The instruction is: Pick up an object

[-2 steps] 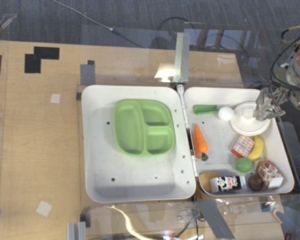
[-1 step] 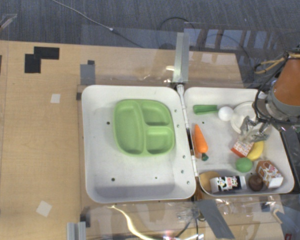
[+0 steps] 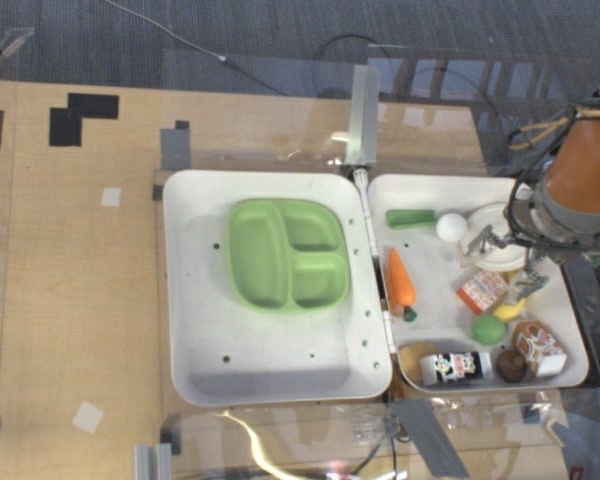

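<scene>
Reaching in from the right, the arm (image 3: 580, 183) hangs over the far right part of the right bin (image 3: 430, 268). Its pincer (image 3: 508, 258) points down with its two fingers spread fairly wide, one finger (image 3: 483, 238) toward the bin's middle and the other nearer its right wall. Nothing sits between them. The pincer hovers over a white cup (image 3: 500, 256) and may touch its rim; contact cannot be told from this angle.

Just left of the cup lies a white ball (image 3: 451, 227), with a green stick (image 3: 411, 219) beside it near the far wall. A carrot (image 3: 401, 280) lies along the bin's left wall. A red-and-white packet (image 3: 481, 291) rests just below the cup, a yellow piece (image 3: 509, 310) beside it, and a lime (image 3: 488, 330) next. Along the near wall sit a black-and-white can (image 3: 450, 367), a brown ball (image 3: 510, 366) and a small carton (image 3: 538, 346).

The left bin (image 3: 200, 368) holds a green divided tray (image 3: 287, 253) near its middle. Both bins rest on the wooden surface (image 3: 70, 298).
</scene>
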`<state>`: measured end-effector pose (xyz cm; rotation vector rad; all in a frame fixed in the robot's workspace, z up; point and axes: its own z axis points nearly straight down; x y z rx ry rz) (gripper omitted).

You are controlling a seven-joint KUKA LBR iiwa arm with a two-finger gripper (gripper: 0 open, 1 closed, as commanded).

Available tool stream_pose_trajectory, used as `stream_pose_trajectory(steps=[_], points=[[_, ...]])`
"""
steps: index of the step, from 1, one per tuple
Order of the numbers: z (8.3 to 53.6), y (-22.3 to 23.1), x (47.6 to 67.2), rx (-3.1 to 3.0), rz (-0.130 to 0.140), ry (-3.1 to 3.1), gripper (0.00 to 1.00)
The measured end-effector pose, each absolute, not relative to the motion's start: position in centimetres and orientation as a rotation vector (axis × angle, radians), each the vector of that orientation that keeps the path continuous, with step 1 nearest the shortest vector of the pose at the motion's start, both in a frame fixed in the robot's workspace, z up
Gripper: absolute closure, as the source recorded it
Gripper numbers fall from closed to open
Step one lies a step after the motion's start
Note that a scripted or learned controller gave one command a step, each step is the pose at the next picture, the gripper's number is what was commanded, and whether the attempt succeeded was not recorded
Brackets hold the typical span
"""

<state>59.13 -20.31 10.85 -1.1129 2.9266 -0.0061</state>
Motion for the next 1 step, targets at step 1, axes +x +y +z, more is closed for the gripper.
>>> stream_pose_trajectory(steps=[1], points=[[9.22, -12.42, 54.4, -1.125, -0.008, 2.914, 0.0]])
